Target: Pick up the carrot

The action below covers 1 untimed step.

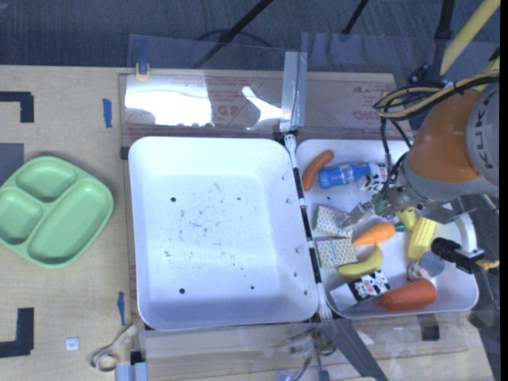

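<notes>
The big carrot (pixel 409 294) lies at the lower right of the frame, along the right bin's (pixel 468 296) near wall. Farther up, a banana (pixel 361 264), then the claw (pixel 379 215) over a small orange piece (pixel 375 233); its grip cannot be told.

Pale wooden bench (pixel 63 308) against dark blue carpet (pixel 79 14).
</notes>
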### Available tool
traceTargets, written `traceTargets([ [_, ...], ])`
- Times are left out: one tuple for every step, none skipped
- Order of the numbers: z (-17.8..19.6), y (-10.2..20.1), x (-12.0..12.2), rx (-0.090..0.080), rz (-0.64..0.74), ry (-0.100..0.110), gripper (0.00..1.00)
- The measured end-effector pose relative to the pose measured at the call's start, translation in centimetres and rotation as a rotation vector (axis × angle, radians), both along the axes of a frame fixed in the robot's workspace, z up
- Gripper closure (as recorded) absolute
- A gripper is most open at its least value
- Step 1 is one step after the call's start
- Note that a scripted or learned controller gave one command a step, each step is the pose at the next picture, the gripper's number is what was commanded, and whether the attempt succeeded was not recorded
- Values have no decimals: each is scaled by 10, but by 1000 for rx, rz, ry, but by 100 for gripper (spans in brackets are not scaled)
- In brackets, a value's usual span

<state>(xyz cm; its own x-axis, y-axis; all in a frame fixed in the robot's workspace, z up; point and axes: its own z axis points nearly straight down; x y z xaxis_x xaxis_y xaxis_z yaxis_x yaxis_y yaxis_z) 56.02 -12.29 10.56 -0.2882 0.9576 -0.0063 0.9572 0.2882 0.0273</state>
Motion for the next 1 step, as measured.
traceTargets([
  [16,-66,-9,7,-57,28,0],
])
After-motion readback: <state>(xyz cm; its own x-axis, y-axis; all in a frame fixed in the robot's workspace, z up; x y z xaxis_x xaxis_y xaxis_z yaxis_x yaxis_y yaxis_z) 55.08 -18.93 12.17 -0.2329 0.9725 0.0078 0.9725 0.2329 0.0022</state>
